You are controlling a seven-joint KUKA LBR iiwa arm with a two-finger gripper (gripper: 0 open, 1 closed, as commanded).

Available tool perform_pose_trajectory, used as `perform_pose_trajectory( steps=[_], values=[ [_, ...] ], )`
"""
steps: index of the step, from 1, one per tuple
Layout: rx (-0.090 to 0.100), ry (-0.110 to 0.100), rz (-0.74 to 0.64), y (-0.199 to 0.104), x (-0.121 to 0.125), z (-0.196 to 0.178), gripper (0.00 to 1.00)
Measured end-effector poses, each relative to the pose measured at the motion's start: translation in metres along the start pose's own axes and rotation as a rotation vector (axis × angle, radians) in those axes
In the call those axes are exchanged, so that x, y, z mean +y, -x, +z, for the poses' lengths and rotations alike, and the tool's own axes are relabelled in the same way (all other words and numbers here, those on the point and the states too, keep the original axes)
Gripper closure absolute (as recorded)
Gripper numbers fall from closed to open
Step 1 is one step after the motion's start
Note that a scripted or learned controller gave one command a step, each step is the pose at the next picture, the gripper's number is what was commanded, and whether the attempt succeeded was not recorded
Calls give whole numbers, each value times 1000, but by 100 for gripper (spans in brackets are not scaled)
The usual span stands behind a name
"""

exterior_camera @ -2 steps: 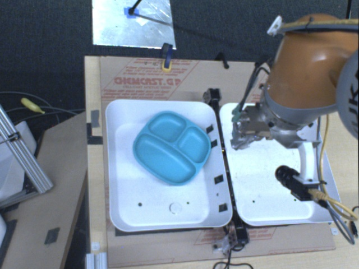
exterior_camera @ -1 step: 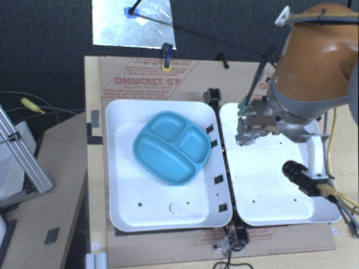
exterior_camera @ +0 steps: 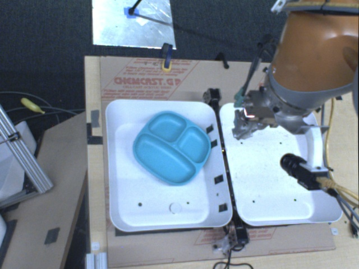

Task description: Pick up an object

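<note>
A blue divided plate (exterior_camera: 171,147) with three compartments lies flat in the left white bin (exterior_camera: 126,206), a little above that bin's middle. My gripper (exterior_camera: 242,129) hangs over the upper left corner of the right white bin (exterior_camera: 269,206), close to the wall between the two bins. It is to the right of the plate and apart from it. The arm's orange band and grey wrist (exterior_camera: 314,49) cover the upper right of that bin.
Both bins rest on a brown cardboard sheet (exterior_camera: 151,77). A shiny metal sheet (exterior_camera: 132,15) lies behind it on dark carpet. An aluminium frame (exterior_camera: 22,161) stands at the left. Small black clips (exterior_camera: 219,178) line the wall between the bins.
</note>
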State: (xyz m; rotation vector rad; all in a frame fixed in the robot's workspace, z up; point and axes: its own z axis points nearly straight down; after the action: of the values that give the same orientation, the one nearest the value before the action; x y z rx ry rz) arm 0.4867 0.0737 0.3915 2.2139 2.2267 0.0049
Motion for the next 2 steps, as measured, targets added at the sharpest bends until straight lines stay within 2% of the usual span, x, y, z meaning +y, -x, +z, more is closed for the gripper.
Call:
perform_pose_trajectory(
  steps=[1, 2],
  values=[
    [1, 3, -1, -34, 0, -49, 100],
    [-1, -4, 5, -40, 33, 21, 100]
  ],
)
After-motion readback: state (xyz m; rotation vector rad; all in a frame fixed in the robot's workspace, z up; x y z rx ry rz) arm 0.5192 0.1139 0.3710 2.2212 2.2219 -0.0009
